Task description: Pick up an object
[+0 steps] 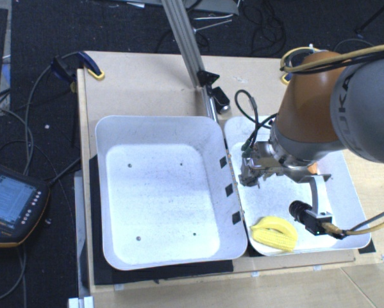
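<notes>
Carpet, dark and strewn with cables, takes up the far left, where a handheld control pendant (9, 204) with a lit screen lies on the floor. Next comes the pale wooden bench (140, 85), with a blue and yellow clamp (83, 66) gripping its far left corner. On the bench sits the left bin (159, 191), white and shallow, its floor lightly speckled. A slanted aluminium rail (182, 31) runs from the top of the view down to the far edge where the two bins meet, and three small black tabs (229, 190) sit along that seam.

The right bin (268, 201) lies just beside the left one, touching it. The gripper (251, 174) hangs over the left part of this bin, close to the seam; whether it is spread or pressed together cannot be told from this angle, and nothing can be seen held in it. A ribbed yellow object (275, 233), curved like a corn cob, rests on the bin floor in the near left corner, nearer the camera than the gripper and apart from it. The arm (326, 108), orange-banded and grey, looms in from the right and covers the far half of the right bin.
</notes>
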`<state>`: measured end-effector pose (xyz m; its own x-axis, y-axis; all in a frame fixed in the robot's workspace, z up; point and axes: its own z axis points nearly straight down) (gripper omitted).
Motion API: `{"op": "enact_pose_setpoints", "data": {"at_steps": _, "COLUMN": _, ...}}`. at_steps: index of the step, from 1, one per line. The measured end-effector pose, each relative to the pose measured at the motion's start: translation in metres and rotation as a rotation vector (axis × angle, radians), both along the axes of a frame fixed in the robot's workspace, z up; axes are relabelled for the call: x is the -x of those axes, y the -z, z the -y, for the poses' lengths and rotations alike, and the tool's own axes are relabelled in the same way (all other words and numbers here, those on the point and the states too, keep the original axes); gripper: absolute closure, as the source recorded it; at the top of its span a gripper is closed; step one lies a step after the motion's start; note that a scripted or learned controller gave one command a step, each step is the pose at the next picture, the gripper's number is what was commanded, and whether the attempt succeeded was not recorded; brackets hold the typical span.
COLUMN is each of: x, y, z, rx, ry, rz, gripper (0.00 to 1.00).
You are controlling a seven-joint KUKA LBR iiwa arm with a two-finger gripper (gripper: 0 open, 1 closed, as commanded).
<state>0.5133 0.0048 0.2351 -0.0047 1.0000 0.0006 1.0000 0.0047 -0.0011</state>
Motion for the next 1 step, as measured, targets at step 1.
{"op": "enact_pose_setpoints", "data": {"at_steps": 1, "x": -0.0013, "y": 0.0093, "z": -0.0472, "rx": 0.000, "ry": 0.001, "rz": 0.000, "gripper": 1.00}}
